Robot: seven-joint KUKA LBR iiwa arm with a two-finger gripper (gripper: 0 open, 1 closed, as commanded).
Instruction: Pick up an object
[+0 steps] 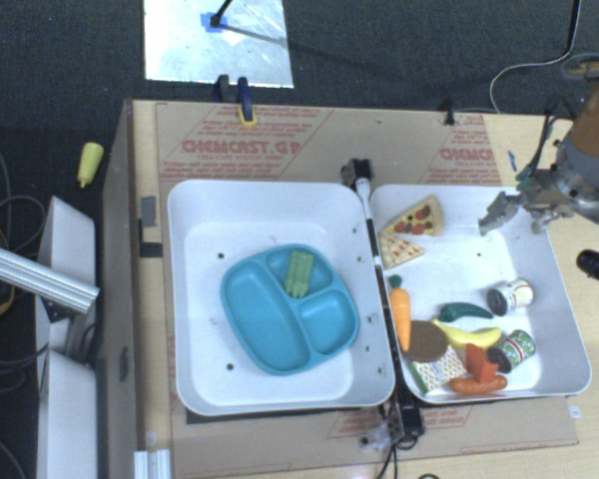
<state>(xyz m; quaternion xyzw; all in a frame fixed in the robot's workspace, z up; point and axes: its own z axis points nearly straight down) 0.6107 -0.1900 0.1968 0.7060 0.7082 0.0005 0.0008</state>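
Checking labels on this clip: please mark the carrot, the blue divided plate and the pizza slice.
carrot (400, 319): camera view, middle of its orange body.
blue divided plate (261, 319): camera view, bare floor of its large compartment.
pizza slice (415, 220): camera view, centre of the topped face.

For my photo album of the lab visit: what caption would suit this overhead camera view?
Robot arm's gripper hovering over the right bin of toy food, beside a blue tray in the left bin.
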